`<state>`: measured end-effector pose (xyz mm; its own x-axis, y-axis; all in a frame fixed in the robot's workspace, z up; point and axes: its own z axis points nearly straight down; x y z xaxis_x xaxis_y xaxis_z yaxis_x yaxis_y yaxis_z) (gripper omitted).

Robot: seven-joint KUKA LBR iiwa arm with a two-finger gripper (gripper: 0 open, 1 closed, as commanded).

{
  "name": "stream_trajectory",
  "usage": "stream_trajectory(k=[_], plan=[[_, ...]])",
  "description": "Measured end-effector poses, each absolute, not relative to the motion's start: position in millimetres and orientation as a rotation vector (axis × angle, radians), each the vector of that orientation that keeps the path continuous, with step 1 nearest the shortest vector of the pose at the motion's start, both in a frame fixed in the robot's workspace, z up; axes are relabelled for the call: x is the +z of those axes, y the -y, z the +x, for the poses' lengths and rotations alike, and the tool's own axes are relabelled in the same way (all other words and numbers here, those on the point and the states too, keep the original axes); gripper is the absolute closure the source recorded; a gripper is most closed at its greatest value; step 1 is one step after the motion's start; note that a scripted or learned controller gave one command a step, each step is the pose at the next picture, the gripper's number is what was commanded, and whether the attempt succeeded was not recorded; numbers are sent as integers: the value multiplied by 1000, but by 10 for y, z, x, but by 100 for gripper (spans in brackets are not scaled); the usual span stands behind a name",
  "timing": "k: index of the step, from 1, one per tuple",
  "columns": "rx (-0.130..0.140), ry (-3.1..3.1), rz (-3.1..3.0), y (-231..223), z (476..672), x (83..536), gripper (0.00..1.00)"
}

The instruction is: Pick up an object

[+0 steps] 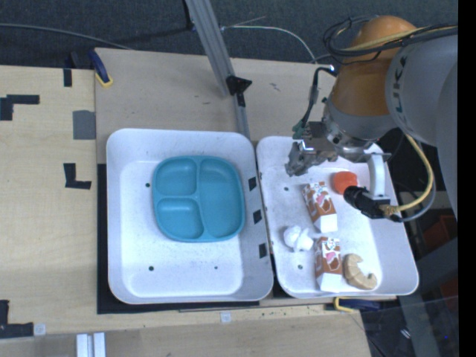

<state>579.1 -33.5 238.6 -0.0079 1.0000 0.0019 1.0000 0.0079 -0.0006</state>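
1. The bench (44, 222) is light wood, with dark tape marks (73, 175) toward the left of the frame.
2. Two shallow white bins sit side by side; the left bin (126, 274) fills the centre, the right bin (394, 262) lies at lower right.
3. A grey metal pole (212, 39) slants down from the top centre to the gap between the bins.
4. A thin cable (44, 30) crosses the dark floor at upper left.

blue divided plate (198, 198) in left bin (123, 274), hand (300, 160) over right bin (398, 270), snack packets (319, 205)
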Motion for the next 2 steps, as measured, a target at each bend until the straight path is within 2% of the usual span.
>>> stream_trajectory(k=[1, 2], plan=[[2, 2227, -2213, -160, 5761, 2266, 100], [0, 2229, -2210, -740, 5703, 2355, 100]])
